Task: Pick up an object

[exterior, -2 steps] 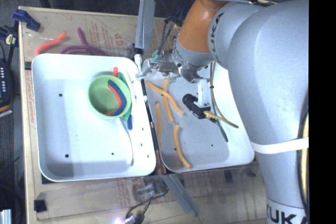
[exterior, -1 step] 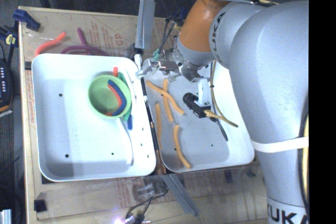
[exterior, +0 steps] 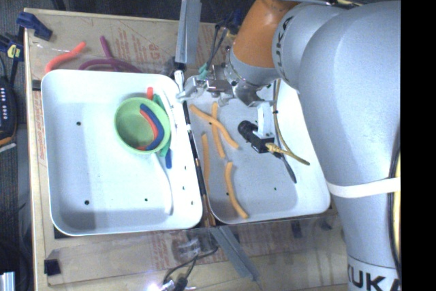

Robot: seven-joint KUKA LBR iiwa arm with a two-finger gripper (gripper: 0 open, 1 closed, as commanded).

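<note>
Several thin orange sticks (exterior: 219, 136) lie scattered in the right bin (exterior: 310, 197), one long stick (exterior: 235, 195) near its front. In the left bin (exterior: 82, 180) sits a green bowl (exterior: 136, 129) with a red curved piece (exterior: 159, 126) and a blue curved piece (exterior: 150, 116) inside it. A blue strip (exterior: 168, 159) pokes out below the bowl's rim. My gripper (exterior: 194, 87) hangs over the back left corner of the right bin, close to the wall between the bins and just above the nearest orange stick (exterior: 204, 115). Nothing shows between its tips.
Behind the left bin, an orange-handled tool (exterior: 65, 56) and a purple hose (exterior: 109, 65) lie on the bench. A grey metal bar (exterior: 189, 27) stands up behind the gap between the bins. The arm's big grey body covers the right side.
</note>
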